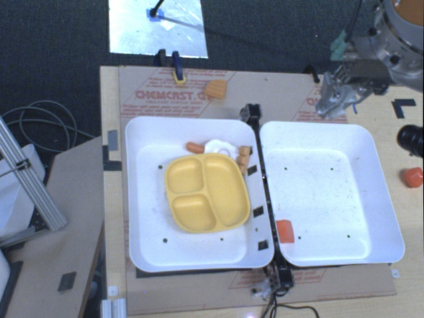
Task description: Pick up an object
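small orange sausage (pixel 195 148) lies left-right beside yellow tray (pixel 206 193).

A divided plate (pixel 207 193) lies in the left bin (pixel 142 177); a block (pixel 285 230) in the right bin (pixel 371 177).

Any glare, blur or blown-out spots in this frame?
Camera view: the reflective sheet at top left glares, with its detail washed out; both white bins look bright but keep their speckles and soft rim shadows; the arm and gripper at upper right are slightly soft; the yellow divided plate and the orange block read sharp enough.
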### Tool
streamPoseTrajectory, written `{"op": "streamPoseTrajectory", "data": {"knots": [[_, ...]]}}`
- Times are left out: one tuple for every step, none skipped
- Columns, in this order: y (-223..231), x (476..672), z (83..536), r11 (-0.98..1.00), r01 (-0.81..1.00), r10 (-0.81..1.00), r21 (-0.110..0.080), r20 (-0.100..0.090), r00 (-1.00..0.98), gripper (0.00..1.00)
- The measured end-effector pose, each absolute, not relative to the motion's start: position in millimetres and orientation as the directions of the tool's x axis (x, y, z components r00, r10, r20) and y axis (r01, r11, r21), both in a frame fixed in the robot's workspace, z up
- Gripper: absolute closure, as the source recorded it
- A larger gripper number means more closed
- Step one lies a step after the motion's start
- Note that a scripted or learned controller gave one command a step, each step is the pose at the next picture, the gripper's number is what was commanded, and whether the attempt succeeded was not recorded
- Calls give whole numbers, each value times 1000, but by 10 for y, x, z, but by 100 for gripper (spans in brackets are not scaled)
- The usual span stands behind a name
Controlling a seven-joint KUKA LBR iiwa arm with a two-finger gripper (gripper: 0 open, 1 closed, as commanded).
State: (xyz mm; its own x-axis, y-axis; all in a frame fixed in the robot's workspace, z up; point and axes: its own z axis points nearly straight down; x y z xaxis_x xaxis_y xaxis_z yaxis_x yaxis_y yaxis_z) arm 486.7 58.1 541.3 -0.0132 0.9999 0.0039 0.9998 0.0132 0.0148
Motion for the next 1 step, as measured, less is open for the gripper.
{"op": "streamPoseTrajectory", "data": {"knots": [[532, 4865, 5353, 4, 1000, 1000, 3, 1, -4, 0]]}}
